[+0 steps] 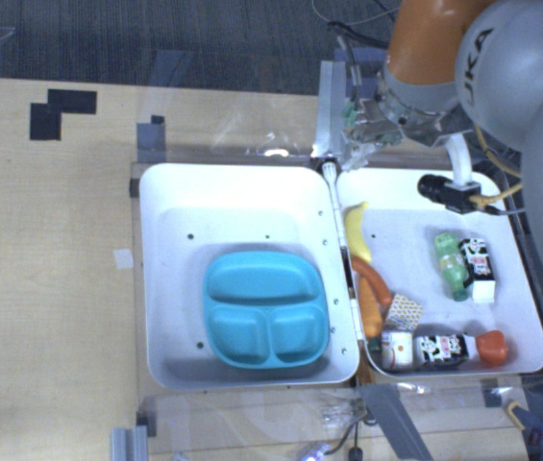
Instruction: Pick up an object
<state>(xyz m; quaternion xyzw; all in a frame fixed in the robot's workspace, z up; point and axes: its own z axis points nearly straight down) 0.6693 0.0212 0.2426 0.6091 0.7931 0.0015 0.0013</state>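
Poised over the far edge of the right bin (pixel 530 349), near the corner it shares with the left bin (pixel 156 257), the claw (pixel 367 133) hangs below the arm's orange band; whether it is open or closed cannot be told, and nothing shows in its grip. Along the right bin's left wall lie a banana (pixel 356 232) and, touching its near end, a carrot (pixel 373 294). A green bottle (pixel 450 263) and a small carton (pixel 479 261) lie side by side toward the right wall. A tomato (pixel 493 347) sits in the near right corner. A blue divided plate (pixel 265 307) rests in the left bin.
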